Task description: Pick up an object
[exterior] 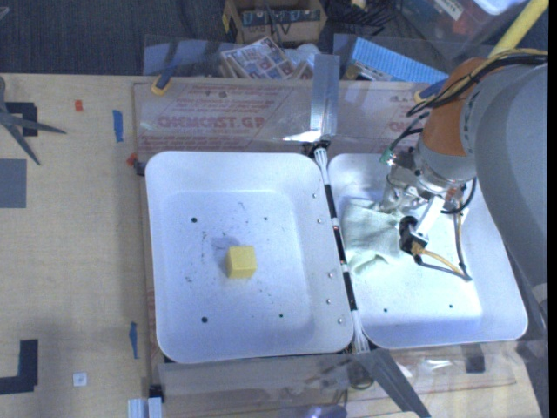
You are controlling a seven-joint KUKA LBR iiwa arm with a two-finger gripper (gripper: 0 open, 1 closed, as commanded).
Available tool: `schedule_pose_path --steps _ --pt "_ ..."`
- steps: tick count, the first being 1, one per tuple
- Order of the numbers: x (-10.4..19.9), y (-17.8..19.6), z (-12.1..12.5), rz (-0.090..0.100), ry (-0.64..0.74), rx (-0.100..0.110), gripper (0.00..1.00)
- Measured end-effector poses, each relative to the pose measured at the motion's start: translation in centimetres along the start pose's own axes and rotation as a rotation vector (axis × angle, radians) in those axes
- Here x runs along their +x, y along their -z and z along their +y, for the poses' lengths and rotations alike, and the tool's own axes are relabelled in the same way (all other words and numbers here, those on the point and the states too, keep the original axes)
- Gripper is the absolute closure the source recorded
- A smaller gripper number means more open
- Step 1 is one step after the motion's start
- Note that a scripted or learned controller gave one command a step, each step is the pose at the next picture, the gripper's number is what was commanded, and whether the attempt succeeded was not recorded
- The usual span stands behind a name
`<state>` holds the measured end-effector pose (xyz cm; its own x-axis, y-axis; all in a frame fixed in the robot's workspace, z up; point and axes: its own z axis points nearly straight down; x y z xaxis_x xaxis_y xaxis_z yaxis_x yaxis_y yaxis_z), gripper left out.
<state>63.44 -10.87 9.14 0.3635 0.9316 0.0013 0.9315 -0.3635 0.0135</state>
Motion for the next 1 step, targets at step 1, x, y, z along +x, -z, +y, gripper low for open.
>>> schedule_pose_path --steps 1 --pt "-4.11 0.14 -7.58 0.002 0.336 -0.001 1.0"
